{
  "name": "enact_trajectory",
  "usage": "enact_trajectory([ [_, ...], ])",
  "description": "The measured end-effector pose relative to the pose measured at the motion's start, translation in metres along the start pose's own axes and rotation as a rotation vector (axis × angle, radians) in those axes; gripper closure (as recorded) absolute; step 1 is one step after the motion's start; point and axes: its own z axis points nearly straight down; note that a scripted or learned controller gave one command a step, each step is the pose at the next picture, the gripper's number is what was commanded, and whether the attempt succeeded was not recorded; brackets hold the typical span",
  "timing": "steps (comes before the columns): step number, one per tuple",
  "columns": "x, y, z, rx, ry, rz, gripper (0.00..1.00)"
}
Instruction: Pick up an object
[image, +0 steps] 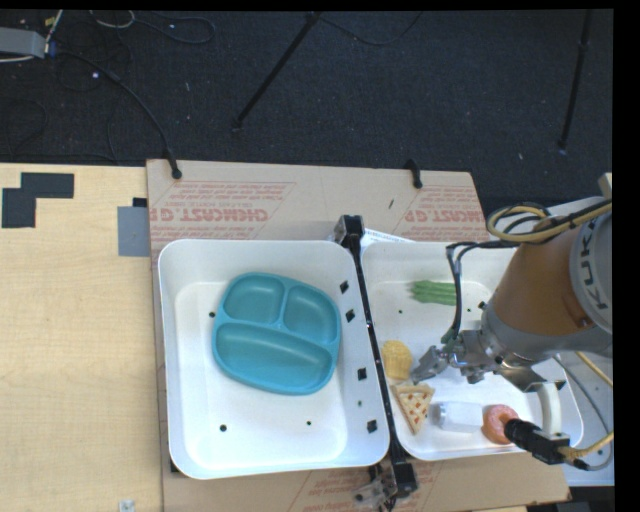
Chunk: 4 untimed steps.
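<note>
The right bin (405, 262) holds several small items. A green bean-like piece (433, 292) lies near its far side, and a yellow round piece (398, 358) sits by the divider. A pizza-slice toy (413, 405), a clear plastic piece (455, 417) and a pink doughnut (497, 423) lie along the near edge. My gripper (430, 367) hangs low over this bin, just right of the yellow piece and above the pizza slice. Nothing visible is held in it. The orange-banded wrist (535, 295) covers the bin's right part.
A teal divided plate (275, 333) lies in the left bin (190, 420). A black ridge (365, 340) separates the two bins. Cables (470, 250) loop off the wrist over the right bin's far side. A wooden bench top (70, 340) extends to the left.
</note>
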Motion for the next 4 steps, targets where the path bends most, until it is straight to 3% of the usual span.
enact_trajectory([
  [1, 0.0, 0.0, 0.038, -0.007, -0.002, 0.001, 0.0],
  [2, -0.001, 0.001, 0.025, -0.008, -0.002, 0.005, 1.0],
  [3, 0.001, -0.009, -0.024, -0.01, -0.003, 0.001, 1.0],
  [4, 0.001, 0.001, -0.078, -0.012, -0.003, -0.002, 1.0],
])
